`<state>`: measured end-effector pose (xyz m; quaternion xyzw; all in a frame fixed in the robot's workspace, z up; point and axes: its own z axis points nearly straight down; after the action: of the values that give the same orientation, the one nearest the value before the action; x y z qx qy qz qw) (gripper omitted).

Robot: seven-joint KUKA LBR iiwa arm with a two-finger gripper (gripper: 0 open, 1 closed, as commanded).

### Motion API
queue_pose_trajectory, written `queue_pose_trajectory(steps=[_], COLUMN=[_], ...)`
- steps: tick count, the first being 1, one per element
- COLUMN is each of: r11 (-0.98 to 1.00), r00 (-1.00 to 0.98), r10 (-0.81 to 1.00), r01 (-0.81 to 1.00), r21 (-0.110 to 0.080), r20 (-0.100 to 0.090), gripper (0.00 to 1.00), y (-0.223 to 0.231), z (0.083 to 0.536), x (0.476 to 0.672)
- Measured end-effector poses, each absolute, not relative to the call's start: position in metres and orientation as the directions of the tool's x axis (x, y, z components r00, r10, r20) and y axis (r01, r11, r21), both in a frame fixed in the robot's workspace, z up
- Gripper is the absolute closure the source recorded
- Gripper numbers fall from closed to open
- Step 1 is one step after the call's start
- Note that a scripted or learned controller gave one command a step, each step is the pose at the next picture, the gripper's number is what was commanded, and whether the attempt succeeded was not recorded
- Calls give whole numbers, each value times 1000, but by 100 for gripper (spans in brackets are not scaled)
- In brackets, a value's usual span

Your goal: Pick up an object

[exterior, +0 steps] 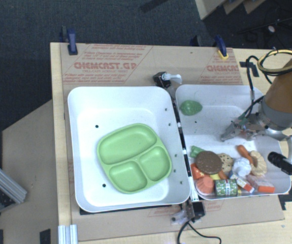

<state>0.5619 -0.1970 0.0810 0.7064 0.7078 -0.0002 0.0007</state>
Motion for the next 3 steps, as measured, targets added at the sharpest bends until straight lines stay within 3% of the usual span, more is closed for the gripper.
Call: queue_pose_trajectory(steps=[1,2,3], r11=[2,2,2], r00=[-2,-2,-2], r10=[1000,1000,1000], r01=[1000,1000,1000], r21=[1,3,1], r20=[7,1,4], gripper=[0,100,0], y=[-221,-222,-221], z=[85,95,95], x=[561,561,561])
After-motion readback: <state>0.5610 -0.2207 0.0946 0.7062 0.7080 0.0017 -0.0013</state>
